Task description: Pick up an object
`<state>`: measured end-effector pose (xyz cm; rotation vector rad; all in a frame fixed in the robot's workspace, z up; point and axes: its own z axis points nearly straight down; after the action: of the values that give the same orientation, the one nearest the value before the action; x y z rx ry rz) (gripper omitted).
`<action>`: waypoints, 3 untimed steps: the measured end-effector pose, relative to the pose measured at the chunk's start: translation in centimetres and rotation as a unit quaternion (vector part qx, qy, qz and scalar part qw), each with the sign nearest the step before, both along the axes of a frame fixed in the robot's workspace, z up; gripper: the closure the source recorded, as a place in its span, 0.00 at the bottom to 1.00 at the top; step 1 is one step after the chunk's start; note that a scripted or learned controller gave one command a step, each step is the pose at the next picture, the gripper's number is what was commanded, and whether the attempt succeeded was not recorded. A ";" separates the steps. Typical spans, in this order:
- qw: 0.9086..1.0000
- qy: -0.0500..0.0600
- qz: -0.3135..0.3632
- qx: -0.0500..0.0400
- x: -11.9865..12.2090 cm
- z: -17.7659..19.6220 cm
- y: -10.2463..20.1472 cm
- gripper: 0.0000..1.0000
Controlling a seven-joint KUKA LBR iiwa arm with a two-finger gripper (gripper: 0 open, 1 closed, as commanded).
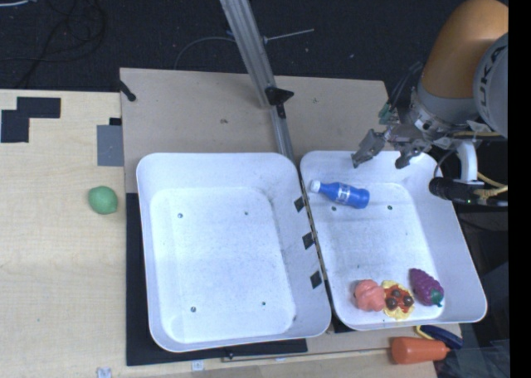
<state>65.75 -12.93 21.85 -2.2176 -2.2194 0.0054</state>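
A blue bottle (pixel 343 194) with a white cap lies on its side near the back of the right bin (pixel 448 227). At the bin's front sit an orange-pink fruit (pixel 368 294), a small yellow-and-red toy (pixel 398 300) and a purple grape bunch (pixel 426 286). My gripper (pixel 384 154) hangs above the right bin's back rim, up and to the right of the bottle. Its two fingers stand apart, open, with nothing between them.
The left bin (pixel 217 244) lies beside the right one. A green ball (pixel 103 200) rests on the bench at far left. An orange object (pixel 417 350) lies in front of the right bin. A slanted metal rail (pixel 257 61) rises behind the bins.
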 end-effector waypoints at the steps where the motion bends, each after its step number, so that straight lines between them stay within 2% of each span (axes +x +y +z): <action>1: 1.000 0.000 -0.001 0.000 -0.7 -5.6 0.8 0.00; 2: 1.000 -0.002 -0.001 0.000 0.0 -11.0 1.4 0.00; 3: 1.000 -0.005 -0.002 -0.001 0.1 -9.6 1.2 1.00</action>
<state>65.89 -11.75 12.20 -2.2283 -2.2213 -0.0034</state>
